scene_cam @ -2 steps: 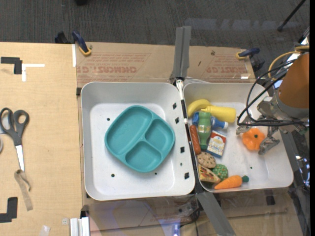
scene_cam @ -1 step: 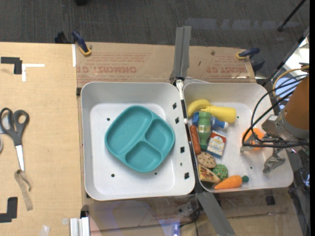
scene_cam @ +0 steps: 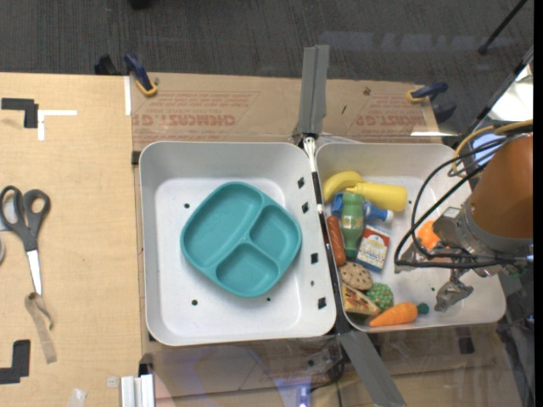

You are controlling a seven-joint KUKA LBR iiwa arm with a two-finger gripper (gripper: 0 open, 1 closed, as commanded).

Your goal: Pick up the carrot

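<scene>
Cardboard (scene_cam: pixel 254 108) lies flat behind the two white bins, and its printing reads backwards and upside down from where I stand; I can make out large reddish letters, but I would not swear to the words. The left bin (scene_cam: pixel 161 312) holds a teal divided plate (scene_cam: pixel 242 238) with three compartments, sitting a little askew near the middle. The right bin (scene_cam: pixel 484 312) is crowded along its left wall: a yellow banana (scene_cam: pixel 339 181) at the back, a yellow bottle (scene_cam: pixel 382 196) lying beside it, a green bottle (scene_cam: pixel 352 219) with a blue cap just in front, a reddish sausage-shaped thing (scene_cam: pixel 337 240) along the wall, and a small carton (scene_cam: pixel 373 248) with a red and white label whose print is too small to read. Nearer the front sit a cookie (scene_cam: pixel 356 275) and a green knobbly item (scene_cam: pixel 379 295). The carrot (scene_cam: pixel 394 315) lies on its side at the front edge of the right bin, orange with a green tip pointing right, just beside the green item. The gripper (scene_cam: pixel 452 295) hangs low over the bin floor, right of the carrot and apart from it, with nothing between its fingers; whether they are spread or closed I cannot tell. The arm's orange band (scene_cam: pixel 509 189) looms above, trailing black cables. Scissors (scene_cam: pixel 25 219) rest on the wooden bench (scene_cam: pixel 68 312) far to the left.
</scene>
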